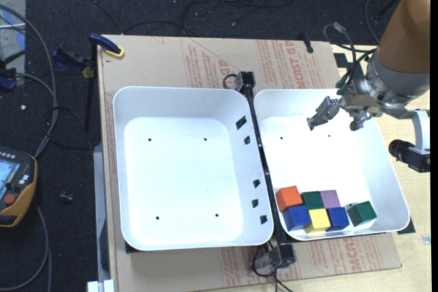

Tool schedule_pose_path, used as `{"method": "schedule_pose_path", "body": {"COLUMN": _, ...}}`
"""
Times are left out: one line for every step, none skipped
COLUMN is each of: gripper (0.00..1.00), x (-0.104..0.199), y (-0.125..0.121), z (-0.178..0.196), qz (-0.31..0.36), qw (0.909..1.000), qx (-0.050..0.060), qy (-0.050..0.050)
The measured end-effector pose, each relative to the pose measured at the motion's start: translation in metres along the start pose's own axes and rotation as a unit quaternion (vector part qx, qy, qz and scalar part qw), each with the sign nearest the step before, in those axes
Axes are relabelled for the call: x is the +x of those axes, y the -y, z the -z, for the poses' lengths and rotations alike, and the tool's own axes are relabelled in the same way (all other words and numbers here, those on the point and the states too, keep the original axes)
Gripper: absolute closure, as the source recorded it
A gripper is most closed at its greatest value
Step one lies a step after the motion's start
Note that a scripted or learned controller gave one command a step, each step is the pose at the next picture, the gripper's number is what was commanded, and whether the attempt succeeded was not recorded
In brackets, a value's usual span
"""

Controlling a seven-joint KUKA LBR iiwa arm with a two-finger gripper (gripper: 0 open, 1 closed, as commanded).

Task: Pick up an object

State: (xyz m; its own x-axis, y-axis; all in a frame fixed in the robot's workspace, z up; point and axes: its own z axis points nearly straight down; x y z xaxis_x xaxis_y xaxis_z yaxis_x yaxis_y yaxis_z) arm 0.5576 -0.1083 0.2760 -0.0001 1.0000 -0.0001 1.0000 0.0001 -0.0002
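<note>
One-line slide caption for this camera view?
Open claw hovers over the right bin, above seven coloured blocks clustered at its near edge.

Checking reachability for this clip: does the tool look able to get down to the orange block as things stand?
Probably yes. The tool hangs over the right bin, and the orange block sits at the cluster's outer corner with its top uncovered, though the blue block and green block crowd two sides.

The table (287, 65) is brown board with red print — two white bins sit on it side by side, left bin (130, 167) and right bin (387, 167), rims touching.
</note>
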Motion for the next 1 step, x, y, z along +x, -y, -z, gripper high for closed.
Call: {"method": "schedule_pose_path", "body": {"gripper": 0.0, "x": -0.0049, "y": 0.0495, "z": 0.0606, "qz": -0.001, "qw": 1.0, "qx": -0.002, "qy": 0.0}}
